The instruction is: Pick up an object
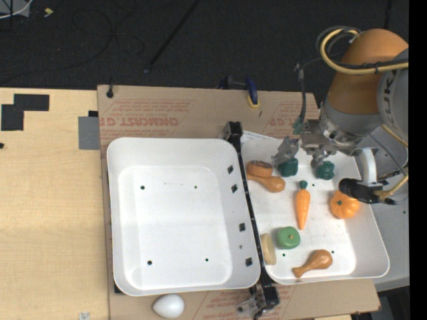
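My gripper (307,169) hangs over the back of the right bin (373,252), its two teal-tipped fingers (288,167) spread open with nothing between them. Just below it lies an orange carrot (303,207), green top pointing at the gap. A brown-orange sausage-shaped toy (265,177) lies left of the fingers. An orange pumpkin-like fruit (344,206) sits to the right. Nearer the front are a green round piece (288,237), a tan drumstick (313,263) and a beige piece (268,249) against the bin's left wall.
The left bin (173,212) sits beside the right one, with a black divider (241,205) between them. A white egg (168,306) lies outside on the cardboard in front of the left bin. The arm's orange band (367,65) and cables rise at the back right.
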`<state>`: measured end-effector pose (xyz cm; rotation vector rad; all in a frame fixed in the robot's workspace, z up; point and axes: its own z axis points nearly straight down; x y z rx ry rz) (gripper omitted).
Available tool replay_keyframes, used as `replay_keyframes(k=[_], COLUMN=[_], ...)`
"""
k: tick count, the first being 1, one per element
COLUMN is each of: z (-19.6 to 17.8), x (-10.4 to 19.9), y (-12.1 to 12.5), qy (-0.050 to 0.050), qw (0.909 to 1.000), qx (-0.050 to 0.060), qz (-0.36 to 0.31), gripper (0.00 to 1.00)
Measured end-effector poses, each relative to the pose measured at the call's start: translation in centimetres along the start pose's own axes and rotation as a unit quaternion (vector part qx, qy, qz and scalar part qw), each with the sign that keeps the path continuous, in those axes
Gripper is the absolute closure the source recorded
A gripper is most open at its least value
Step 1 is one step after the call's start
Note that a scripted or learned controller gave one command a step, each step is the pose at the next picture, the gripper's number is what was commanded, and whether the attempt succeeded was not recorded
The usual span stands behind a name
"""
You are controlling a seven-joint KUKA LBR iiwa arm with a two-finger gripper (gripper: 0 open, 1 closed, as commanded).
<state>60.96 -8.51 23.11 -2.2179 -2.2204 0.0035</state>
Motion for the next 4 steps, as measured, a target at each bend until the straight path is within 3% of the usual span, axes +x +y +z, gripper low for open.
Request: replay_keyframes(k=[1,2,3,4], z=[13.5,14.5,13.6,3.7], x=[-2.4,0.1,0.0,6.0], y=[0.5,3.4,2.9,3.6], qy=[0.000,0.001,0.003,0.001], qw=[1.0000,1.0000,0.9999,1.0000], qx=[0.005,0.004,0.015,-0.006], qz=[0.001,0.000,0.002,-0.003], gripper=[0.00,0.00,1.00,1.00])
